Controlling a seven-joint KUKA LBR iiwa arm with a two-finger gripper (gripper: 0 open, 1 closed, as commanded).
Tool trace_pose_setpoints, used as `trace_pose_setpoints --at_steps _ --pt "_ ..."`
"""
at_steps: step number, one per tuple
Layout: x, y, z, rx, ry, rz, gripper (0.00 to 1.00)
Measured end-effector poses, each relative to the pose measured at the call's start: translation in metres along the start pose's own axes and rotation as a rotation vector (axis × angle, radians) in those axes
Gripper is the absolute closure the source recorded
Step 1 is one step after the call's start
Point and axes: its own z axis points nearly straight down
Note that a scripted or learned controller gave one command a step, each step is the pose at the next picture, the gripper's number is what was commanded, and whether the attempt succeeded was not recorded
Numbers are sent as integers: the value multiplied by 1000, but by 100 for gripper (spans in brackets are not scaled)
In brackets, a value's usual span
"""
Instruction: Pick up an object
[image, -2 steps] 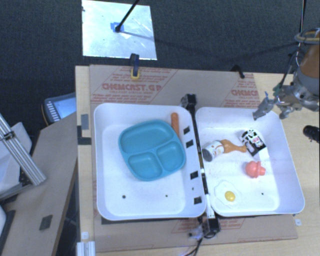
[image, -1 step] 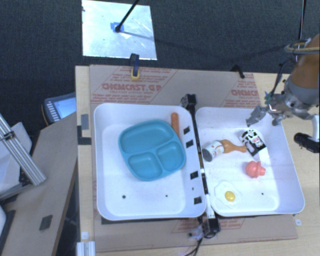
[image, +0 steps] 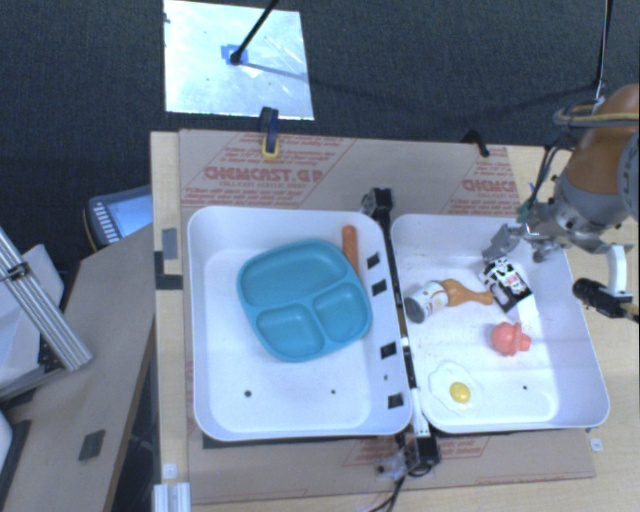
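Objects: four in right bin (image: 575, 330); claw (image: 506, 262) perhaps clamped on cow toy (image: 507, 279).

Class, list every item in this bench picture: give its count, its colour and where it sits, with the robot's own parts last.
Bins: 2, white, side by side on bench.
Divided plate: 1, blue, left bin.
Sausage: 1, orange, left bin, by plate's far edge.
Fried egg: 1, white and yellow, right bin, near side.
Pink toy: 1, right bin.
Drumstick: 1, tan, right bin.
Cow-patterned toy: 1, black and white, right bin.
Arm: 1, grey and orange, right.
Gripper: 1, above right bin.
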Motion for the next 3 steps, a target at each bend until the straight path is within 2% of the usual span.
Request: trace_pose_setpoints --at_steps 1,2,3 --pt "1 0 52 0 0 -2 0" --pt "0 3 37 -8 -3 -4 100" --pt "-5 10 -11 -7 -2 -2 100"
